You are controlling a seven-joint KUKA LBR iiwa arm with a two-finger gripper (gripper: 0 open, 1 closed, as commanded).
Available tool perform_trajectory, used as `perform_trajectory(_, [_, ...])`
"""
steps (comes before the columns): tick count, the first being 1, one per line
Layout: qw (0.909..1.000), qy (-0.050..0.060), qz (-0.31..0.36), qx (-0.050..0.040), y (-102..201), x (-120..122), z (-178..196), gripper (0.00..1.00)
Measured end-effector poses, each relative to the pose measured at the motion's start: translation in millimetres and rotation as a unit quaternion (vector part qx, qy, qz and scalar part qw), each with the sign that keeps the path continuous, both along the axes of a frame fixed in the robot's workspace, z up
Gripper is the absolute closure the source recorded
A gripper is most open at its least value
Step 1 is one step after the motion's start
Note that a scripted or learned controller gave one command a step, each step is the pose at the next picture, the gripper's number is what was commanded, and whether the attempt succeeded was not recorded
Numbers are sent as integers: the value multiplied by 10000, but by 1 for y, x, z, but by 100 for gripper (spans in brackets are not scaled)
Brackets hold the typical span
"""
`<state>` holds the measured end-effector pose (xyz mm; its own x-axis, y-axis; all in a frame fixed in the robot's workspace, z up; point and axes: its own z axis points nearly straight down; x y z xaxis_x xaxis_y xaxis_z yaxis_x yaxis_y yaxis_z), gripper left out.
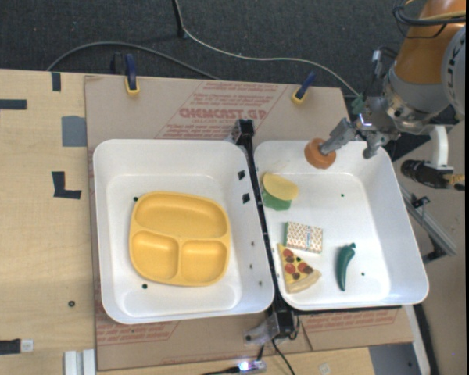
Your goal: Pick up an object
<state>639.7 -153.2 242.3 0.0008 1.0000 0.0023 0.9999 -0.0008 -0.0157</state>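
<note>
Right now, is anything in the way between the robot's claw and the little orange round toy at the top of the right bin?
Nothing visible. The gripper sits right beside the small orange round toy at the right white bin's top edge, with no object between them.

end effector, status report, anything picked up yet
End effector at right bin's far rim, touching orange object. Grasp unconfirmed. Nothing in the way.

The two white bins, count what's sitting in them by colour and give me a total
Yellow: 1, divided plate
Yellow and green: 1, round toy
Green: 1, pepper
Patterned: 1, small box
Tan with red: 1, pizza slice
Orange: 1, round piece at the right bin's far rim
Total: 6
</note>
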Motion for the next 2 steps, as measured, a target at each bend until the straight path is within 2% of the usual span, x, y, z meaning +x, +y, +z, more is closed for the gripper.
perform_trajectory(1, [10000, -51, 15, -9, 0, 2, 6, 0])
perform_trajectory(2, [10000, -25, 9, -10, -9, 6, -51, 0])
